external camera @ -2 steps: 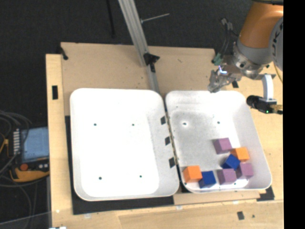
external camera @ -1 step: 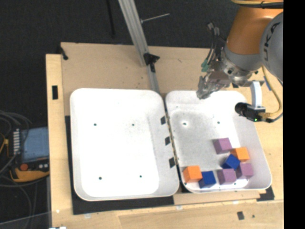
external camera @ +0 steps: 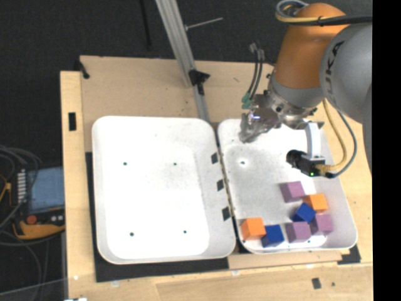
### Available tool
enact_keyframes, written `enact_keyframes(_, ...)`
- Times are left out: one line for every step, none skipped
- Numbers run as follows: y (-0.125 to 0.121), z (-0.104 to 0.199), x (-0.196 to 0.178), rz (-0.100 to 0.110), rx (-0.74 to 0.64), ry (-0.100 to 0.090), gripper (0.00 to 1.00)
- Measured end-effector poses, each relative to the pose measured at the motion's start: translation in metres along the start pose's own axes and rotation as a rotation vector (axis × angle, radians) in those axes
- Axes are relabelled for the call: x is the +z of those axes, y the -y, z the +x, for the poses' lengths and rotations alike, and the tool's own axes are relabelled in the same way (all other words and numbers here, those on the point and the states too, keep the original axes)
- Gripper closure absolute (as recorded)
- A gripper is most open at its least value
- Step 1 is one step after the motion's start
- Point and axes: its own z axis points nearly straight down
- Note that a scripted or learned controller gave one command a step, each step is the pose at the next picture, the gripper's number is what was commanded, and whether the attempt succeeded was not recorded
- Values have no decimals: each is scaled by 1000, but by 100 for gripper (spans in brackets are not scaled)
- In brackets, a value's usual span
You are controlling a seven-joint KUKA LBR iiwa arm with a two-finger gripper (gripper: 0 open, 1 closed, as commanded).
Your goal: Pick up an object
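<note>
Several small blocks lie in the near part of the right bin (external camera: 250, 168): an orange block (external camera: 253, 227), a blue block (external camera: 273, 235), a purple block (external camera: 297, 231), another purple block (external camera: 292, 190), a blue block (external camera: 305, 212), an orange block (external camera: 317, 202) and a purple block (external camera: 324, 222). My gripper (external camera: 249, 132) hangs over the far left corner of the right bin, well away from the blocks. I see nothing between its fingers.
The left bin (external camera: 156, 187) lies beside the right one, joined by dark clips along the shared edge. A slanted metal rod (external camera: 178, 39) rises behind the bins. Cables and a black fitting (external camera: 306, 162) hang off the wrist over the right bin.
</note>
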Motion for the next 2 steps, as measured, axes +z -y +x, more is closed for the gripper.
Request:
enact_keyframes(30, 46, -5, -1, -2, -1, 100)
enact_keyframes(47, 90, 9, 0, -1, -1, 100)
